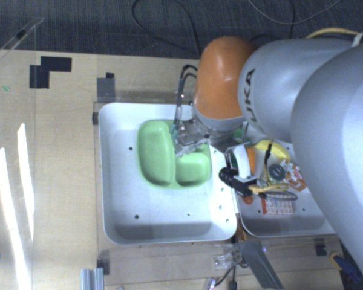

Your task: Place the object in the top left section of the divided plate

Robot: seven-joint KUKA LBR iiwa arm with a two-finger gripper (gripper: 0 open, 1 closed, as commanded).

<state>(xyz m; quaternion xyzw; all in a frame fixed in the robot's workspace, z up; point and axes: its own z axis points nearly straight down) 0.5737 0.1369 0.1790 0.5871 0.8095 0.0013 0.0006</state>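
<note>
The gripper (184, 135) hangs low over the green divided plate (169, 154), at the plate's upper right part, and whether it is spread or closed cannot be told, since the metal parts blur together under the wrist; nothing can be seen held there. Directly below and to the left of the gripper lies the plate itself, pale green with rounded corners, showing one long section on the left and a smaller squarish section at the lower right (the upper right section is mostly covered by the gripper). The plate rests on the floor of the left bin (127, 222), a shallow white tray with small dark holes. To the right of the gripper and a little lower, in the right bin (278, 225), sits a cluster of small objects (266, 174): something yellow, an orange piece, a white piece, a dark round item and a printed card, packed too closely to separate; which of them is the task's object cannot be told. The arm (314, 101) comes in from the right as a thick grey mass, bends over the right bin, and ends in the orange band (221, 77) just above the gripper, pointing steeply down. Dark cables (169, 8) loop on the grey floor beyond the bench.
</note>
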